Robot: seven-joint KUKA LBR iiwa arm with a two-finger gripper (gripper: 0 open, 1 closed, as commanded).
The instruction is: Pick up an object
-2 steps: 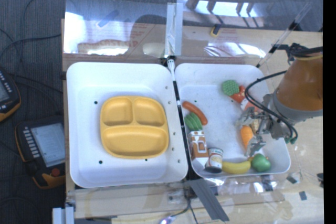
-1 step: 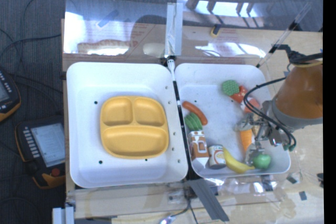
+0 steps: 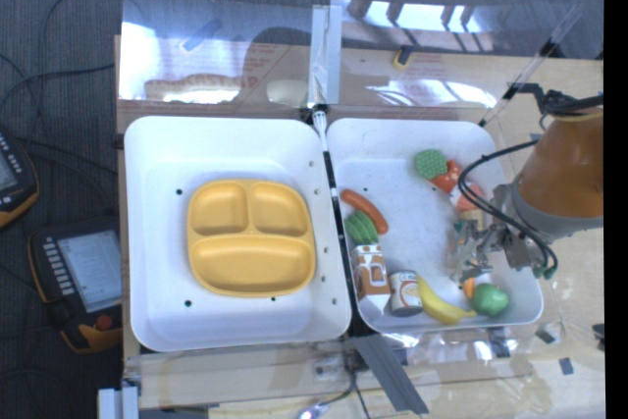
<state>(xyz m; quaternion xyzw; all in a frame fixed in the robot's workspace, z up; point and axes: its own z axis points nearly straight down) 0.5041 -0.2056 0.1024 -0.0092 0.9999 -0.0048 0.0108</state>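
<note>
The right white bin (image 3: 412, 137) holds several toy foods. A green knobbly piece (image 3: 429, 163) and a red-orange piece (image 3: 448, 180) lie near its back. A red sausage (image 3: 364, 209) and a dark green vegetable (image 3: 361, 229) rest by the left wall. A small carton (image 3: 370, 272), a can (image 3: 403, 293) and a yellow banana (image 3: 439, 305) line the front. A green round fruit (image 3: 491, 299) with a small orange piece (image 3: 470, 287) beside it sits in the front right corner. My gripper (image 3: 473, 250) hangs low over the bin's right side, just behind the green fruit and the orange piece.
The left white bin (image 3: 157, 162) carries a yellow divided plate (image 3: 251, 236). My arm, with its orange band (image 3: 572, 167), comes in over the right bin's right wall, trailing black cables (image 3: 491, 162). Clear panels stand behind both bins.
</note>
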